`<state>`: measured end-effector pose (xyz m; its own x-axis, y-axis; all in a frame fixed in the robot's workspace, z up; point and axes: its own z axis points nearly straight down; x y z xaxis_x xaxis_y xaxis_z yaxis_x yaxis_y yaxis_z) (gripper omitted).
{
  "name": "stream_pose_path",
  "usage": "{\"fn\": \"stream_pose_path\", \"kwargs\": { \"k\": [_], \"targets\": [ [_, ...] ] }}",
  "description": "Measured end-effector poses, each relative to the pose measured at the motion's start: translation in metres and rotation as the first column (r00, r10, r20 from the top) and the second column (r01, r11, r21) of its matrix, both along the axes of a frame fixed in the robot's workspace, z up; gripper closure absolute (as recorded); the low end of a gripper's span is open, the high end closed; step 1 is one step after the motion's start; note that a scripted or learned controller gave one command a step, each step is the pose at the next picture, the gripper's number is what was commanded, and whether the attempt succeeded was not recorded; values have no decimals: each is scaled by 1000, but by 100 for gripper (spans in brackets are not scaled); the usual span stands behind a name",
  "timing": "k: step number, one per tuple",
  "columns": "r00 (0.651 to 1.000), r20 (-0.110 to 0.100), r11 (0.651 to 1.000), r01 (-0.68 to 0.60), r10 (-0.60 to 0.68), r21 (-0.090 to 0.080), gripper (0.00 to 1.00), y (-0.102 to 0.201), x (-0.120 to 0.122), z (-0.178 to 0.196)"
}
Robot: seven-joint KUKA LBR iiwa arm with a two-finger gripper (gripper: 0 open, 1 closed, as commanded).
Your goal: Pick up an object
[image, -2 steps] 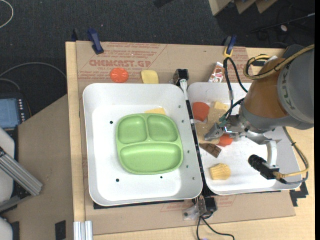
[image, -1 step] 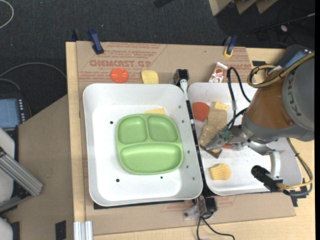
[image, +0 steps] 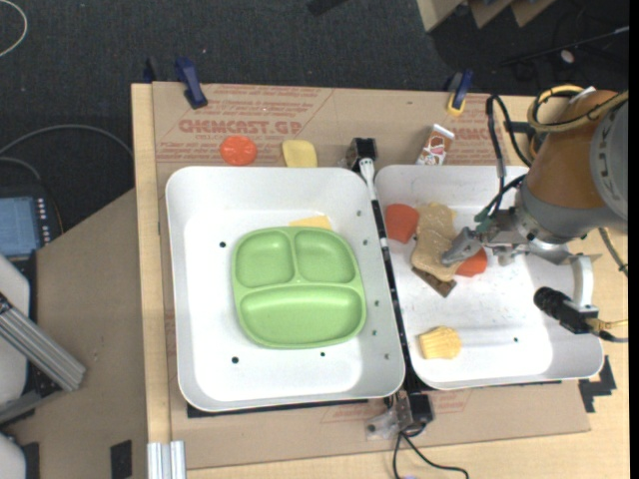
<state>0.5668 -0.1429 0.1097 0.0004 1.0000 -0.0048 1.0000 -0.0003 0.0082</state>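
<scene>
Grey, rounded arm (image: 611,168) with a broad orange band above the wrist. Below the band, a grey metallic wrist housing, tapering to a slim end effector (image: 461,250) of grey and dark parts. Black cables looped beside the orange band, one yellowish loop among them. A black cylindrical fitting with a white bracket at the wrist's lower side.

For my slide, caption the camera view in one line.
KUKA arm's gripper lowered among toy foods in the right bin; a green divided plate sits in the left bin.
</scene>
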Motion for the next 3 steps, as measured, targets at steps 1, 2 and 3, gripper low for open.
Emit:
{"fn": "stream_pose_path", "kwargs": {
  "k": [1, 2, 3],
  "targets": [
    [1000, -1, 1000, 0, 0, 3, 0, 29, -4, -22],
    [1000, 4, 1000, 0, 0, 3, 100, 29, -3, -10],
    [1000, 3, 1000, 0, 0, 3, 0, 29, -3, -11]
  ]
}}
